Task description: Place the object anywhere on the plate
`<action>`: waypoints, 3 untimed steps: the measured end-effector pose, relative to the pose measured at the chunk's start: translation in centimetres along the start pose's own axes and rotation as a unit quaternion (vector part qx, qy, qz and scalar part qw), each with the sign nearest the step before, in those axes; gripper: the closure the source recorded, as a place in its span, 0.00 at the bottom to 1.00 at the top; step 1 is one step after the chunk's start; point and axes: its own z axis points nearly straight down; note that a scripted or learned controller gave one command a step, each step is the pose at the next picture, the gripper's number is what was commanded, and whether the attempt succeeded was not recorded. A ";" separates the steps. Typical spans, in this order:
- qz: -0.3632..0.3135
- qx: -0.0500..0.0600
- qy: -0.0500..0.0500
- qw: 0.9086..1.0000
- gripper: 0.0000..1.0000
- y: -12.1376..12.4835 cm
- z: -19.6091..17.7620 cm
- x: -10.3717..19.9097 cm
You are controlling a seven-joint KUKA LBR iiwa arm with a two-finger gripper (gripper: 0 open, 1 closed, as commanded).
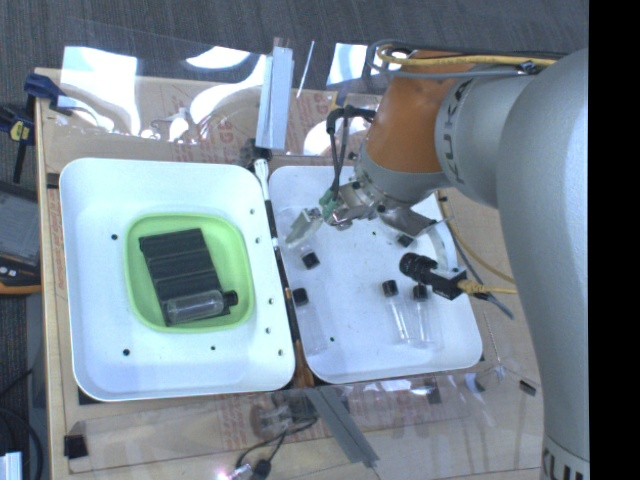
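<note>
Gripper (305, 226) state cannot be told, hovering over right bin (455, 353); plate (135, 253) in left bin already carries block (178, 255) and vial (197, 305), so risk: another drop may hit them and roll off.

We take this for a robotics lab: a grey and orange industrial arm (470, 118) reaches over a desk (180, 433) bearing two white bins (90, 268), with loose cables (255, 458), clear shielding panels (150, 98) and dark carpet (150, 8) around the rig.
</note>
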 end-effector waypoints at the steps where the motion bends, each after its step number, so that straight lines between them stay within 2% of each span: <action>1: 0.054 0.000 0.001 0.999 0.00 -3.3 -9.6 -4.2; 2: 0.069 -0.001 0.000 0.998 0.00 -0.2 -13.3 -13.2; 3: 0.081 0.000 0.000 0.997 0.00 3.5 -10.3 -14.6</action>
